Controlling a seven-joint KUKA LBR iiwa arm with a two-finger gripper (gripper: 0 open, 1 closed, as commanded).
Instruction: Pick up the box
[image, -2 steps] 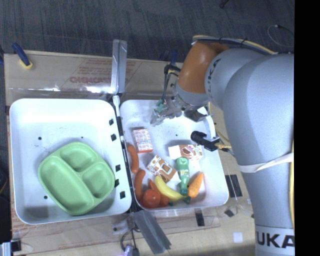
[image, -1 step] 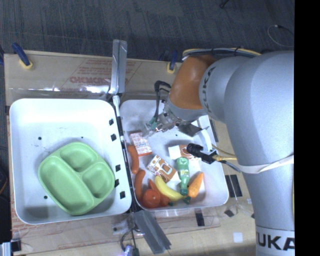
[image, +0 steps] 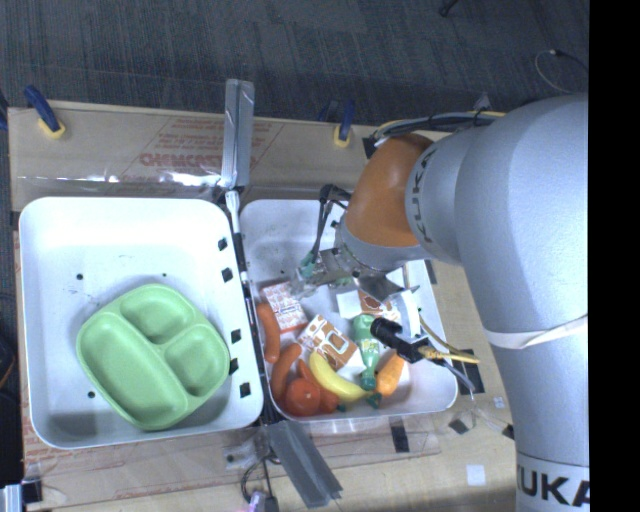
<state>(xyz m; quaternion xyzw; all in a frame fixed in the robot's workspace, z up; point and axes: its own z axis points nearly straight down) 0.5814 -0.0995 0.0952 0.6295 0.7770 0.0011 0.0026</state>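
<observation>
The arm reaches in over the right bin, its grey bulk and orange band covering the far right part of that bin, and the hand sits low at the end of the wrist, over the bin's upper middle. Whether the hand is released or clenched cannot be told here, since the wrist hides most of it and what shows is small and dark. Nothing is seen held in it. The box, a small carton with orange and white print, lies flat just below the hand, toward the near side of the bin, tilted at an angle among the other items. Another small packet lies to the hand's lower left, beside a sausage that runs along the bin's left wall. Nearer still than the box lie a banana, a tomato, a carrot and a green bottle, all crowded together, likely because they were tipped in loosely. That crowding probably matters: the box touches its neighbours, so a grasp would need the hand to come down squarely over it. Well to the hand's left, the other bin holds a green divided plate. Both bins rest on the table.
</observation>
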